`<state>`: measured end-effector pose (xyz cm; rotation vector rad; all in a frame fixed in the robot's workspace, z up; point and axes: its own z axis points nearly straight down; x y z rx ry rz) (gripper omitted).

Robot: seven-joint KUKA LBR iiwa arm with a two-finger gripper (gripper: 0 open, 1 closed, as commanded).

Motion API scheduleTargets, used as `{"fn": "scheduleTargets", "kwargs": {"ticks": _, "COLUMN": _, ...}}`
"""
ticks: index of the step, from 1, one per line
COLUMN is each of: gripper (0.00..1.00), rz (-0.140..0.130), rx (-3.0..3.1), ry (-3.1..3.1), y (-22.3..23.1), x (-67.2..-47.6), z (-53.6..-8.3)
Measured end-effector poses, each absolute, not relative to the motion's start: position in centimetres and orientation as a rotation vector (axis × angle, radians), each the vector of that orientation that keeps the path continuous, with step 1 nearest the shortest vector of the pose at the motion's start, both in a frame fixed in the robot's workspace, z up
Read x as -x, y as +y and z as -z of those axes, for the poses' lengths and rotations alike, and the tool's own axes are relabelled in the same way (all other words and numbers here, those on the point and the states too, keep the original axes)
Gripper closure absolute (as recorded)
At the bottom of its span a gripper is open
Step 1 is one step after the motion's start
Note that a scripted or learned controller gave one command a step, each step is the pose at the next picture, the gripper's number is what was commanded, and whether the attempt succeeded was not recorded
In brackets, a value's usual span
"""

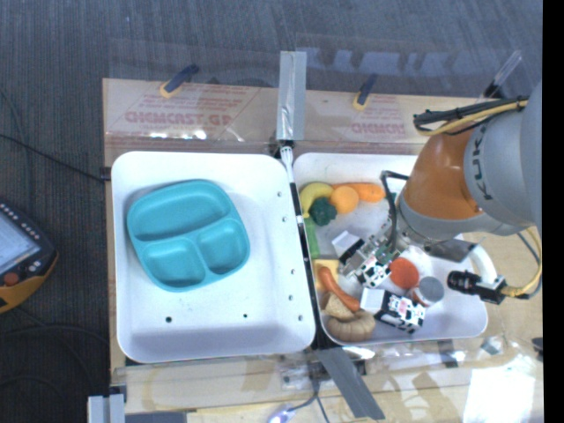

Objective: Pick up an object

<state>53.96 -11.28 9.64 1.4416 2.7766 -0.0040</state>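
Illumination is bright, even and diffuse. The white surfaces of the left bin [211, 315] and the right bin [458, 320] approach overexposure, with little surface detail retained. Shadows are soft and short; a faint one lies beneath the teal tray [187, 233]. Mild glare appears on the clear film [203, 117] over the cardboard behind the bins. Focus is moderate overall. Small items under the arm [467, 179] are poorly resolved. The dark carpet [132, 25] shows fine line texture.
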Motion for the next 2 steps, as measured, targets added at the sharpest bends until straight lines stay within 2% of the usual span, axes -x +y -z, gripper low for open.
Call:
{"fn": "scheduleTargets", "kwargs": {"ticks": 1, "gripper": 1.00, "rz": -0.006, "rx": -1.737, "ry": 2.601, "y": -10.9, "x": -55.8, "z": -9.2}}
{"fn": "scheduleTargets", "kwargs": {"ticks": 2, "gripper": 1.00, "rz": 0.014, "rx": -2.206, "ry": 2.241, "y": -8.6, "x": -59.0, "z": -17.9}}
